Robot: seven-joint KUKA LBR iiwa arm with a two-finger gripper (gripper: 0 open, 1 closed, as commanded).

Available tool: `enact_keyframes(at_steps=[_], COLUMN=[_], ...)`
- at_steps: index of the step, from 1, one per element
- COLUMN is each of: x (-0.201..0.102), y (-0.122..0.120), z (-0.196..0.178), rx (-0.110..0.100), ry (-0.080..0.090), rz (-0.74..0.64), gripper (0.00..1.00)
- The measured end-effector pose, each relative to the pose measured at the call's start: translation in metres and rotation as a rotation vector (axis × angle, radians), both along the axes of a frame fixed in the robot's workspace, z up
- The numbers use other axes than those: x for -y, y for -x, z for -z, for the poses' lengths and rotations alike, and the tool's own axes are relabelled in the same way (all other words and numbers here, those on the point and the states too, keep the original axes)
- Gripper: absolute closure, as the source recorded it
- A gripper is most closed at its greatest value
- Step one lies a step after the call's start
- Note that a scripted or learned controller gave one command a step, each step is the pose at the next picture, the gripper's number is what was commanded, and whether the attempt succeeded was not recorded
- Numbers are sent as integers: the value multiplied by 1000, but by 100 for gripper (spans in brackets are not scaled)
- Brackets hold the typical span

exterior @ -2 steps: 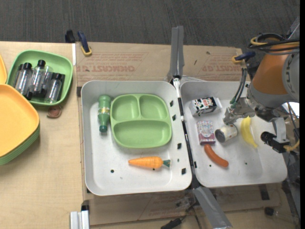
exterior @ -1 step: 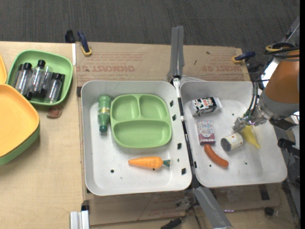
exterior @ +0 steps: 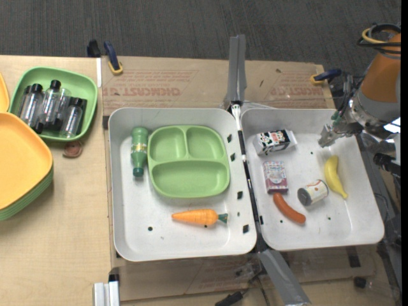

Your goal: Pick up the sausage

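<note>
Your sausage [exterior: 289,208] lies lower centre-right in the right bin [exterior: 357,234], just below the pink packet [exterior: 275,176]. It looks light, smooth and curved: take it mid-length, across. Whether the gripper [exterior: 331,132] stands wide or narrow, I cannot tell.

Red-orange sausage [exterior: 289,208], yellow banana [exterior: 334,176], green divided plate [exterior: 189,160], orange carrot [exterior: 198,218].
</note>
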State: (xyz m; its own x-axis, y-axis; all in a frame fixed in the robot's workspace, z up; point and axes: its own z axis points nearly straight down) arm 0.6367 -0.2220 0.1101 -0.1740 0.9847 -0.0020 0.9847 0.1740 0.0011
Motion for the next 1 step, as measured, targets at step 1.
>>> enact_keyframes(at_steps=[1], x=[0], y=[34], z=[18], rx=[-2], ry=[-1], rz=[-203], gripper=[100])
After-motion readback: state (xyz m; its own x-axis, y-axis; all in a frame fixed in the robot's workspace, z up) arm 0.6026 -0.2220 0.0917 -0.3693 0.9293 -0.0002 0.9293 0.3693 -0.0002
